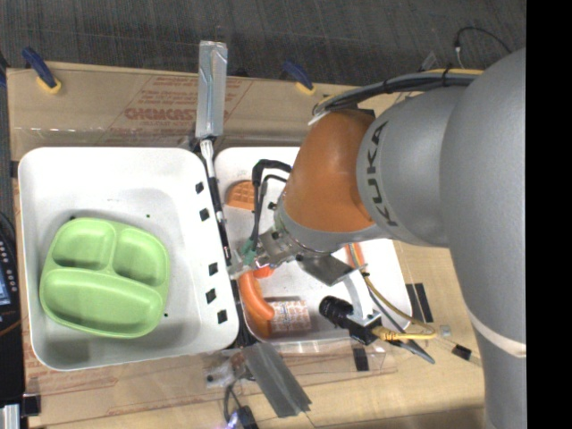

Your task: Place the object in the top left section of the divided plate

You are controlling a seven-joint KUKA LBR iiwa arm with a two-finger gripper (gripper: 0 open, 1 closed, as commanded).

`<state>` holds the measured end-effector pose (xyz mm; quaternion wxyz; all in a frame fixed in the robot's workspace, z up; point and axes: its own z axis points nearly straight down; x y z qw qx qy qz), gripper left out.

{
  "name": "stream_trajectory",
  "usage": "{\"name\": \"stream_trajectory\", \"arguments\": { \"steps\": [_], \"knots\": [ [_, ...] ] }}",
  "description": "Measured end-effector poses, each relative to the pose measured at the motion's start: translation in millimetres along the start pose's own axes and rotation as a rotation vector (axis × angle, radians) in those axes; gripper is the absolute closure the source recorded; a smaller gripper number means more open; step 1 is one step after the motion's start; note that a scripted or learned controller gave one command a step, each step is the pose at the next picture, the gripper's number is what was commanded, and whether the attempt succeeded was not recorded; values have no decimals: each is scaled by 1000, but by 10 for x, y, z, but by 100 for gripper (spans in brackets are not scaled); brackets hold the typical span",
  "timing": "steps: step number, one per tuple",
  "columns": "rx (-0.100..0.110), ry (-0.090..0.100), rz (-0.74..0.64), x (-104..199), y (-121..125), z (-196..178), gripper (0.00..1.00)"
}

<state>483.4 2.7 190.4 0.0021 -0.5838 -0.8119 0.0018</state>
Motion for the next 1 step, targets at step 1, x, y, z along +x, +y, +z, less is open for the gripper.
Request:
{"name": "stream_trajectory", "arguments": {
  "steps": [1],
  "knots": [
    [-6, -3, -261, -237, -143, -202, 100]
  ]
}}
